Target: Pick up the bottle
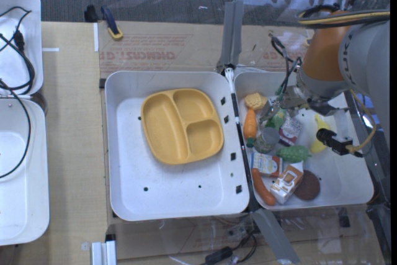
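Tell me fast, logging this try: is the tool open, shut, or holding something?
Tool: cannot be told; it is low in the right bin, among the clutter.

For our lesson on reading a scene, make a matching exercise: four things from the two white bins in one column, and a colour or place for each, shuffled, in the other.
Things
1. divided plastic plate
2. round flat disc
3. toy carrot
4. pickle-shaped toy

Descriptions
A. green, in the right bin, near its middle
B. dark brown, near the right bin's front edge
C. yellow, lying in the left bin
D. orange, by the wall between the bins

Pairs: 1-C, 2-B, 3-D, 4-A
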Controlling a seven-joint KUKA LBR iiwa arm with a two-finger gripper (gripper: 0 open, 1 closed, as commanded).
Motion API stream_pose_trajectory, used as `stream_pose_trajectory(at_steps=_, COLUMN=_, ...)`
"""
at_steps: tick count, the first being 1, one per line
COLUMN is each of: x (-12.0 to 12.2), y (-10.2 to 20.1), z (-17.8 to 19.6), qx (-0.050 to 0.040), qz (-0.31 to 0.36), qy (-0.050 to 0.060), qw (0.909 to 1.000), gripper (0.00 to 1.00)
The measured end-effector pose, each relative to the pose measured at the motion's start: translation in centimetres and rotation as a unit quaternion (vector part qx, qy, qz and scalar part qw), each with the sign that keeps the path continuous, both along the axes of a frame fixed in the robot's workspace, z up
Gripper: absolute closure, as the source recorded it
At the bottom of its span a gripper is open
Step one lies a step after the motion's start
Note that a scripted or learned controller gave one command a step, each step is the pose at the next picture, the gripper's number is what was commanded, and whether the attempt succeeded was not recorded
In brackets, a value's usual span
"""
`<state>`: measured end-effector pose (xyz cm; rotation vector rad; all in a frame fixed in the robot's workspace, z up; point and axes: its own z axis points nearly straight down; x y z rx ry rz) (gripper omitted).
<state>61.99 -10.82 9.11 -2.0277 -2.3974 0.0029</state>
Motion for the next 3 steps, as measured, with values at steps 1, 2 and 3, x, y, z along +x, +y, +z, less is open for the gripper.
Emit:
stream_pose_trajectory(at_steps=1, x=0.1, y=-0.1, z=1.0, qx=-0.0003, qz=-0.001, qy=-0.001, qw=1.0000, gripper=1.00)
stream_pose_trajectory(at_steps=2, x=-1.4, y=-5.7, z=15.7, qx=-0.0013, qz=0.025, qy=-0.002, qw=0.9997, gripper=1.00)
stream_pose_trajectory(at_steps=3, x=-5.8, y=-0.9, z=21.1, qx=-0.0004, qz=0.110, qy=-0.001, qw=0.9939, gripper=1.00)
